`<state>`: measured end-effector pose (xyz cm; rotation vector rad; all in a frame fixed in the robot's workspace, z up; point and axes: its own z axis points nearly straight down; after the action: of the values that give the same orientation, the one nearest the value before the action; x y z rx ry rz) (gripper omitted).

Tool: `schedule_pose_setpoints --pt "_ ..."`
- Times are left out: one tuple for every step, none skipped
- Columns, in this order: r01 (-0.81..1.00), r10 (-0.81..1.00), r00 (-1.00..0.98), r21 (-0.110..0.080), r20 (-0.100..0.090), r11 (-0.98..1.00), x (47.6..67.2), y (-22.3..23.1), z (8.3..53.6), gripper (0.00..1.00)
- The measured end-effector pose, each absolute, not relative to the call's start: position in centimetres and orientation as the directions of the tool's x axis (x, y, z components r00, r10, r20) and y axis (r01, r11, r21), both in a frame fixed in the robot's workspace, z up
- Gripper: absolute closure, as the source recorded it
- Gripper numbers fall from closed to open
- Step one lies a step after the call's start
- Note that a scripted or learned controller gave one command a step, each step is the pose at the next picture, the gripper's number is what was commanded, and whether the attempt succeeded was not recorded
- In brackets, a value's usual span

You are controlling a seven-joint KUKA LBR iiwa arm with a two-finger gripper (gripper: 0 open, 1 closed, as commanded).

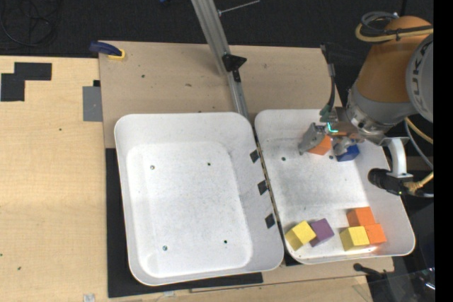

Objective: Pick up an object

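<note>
One orange block [322, 146] is seen between the parted fingers of the gripper [324, 143], a blue piece [346, 154] just beside it, so a one-sided closure is judged liable to push the block aside.

You see two white bins side by side on the bench. The left bin [134, 145] sits at about 8 o'clock. The right bin [297, 187] sits at about 4 o'clock. The arm [389, 74] comes in from 3 o'clock. Its gripper [327, 141] is low over the far part of the right bin, with an orange block [320, 146] right at its tip and a blue thing [347, 154] just beside it. At the near end of that bin lie a yellow block [301, 233], a purple block [323, 229], another yellow block [354, 237] and two orange blocks [368, 224].
</note>
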<state>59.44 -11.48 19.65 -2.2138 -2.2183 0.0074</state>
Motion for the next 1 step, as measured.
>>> schedule_pose_setpoints --pt "1.000 1.000 0.001 -0.003 0.001 -0.001 59.54 -11.59 19.93 0.00"
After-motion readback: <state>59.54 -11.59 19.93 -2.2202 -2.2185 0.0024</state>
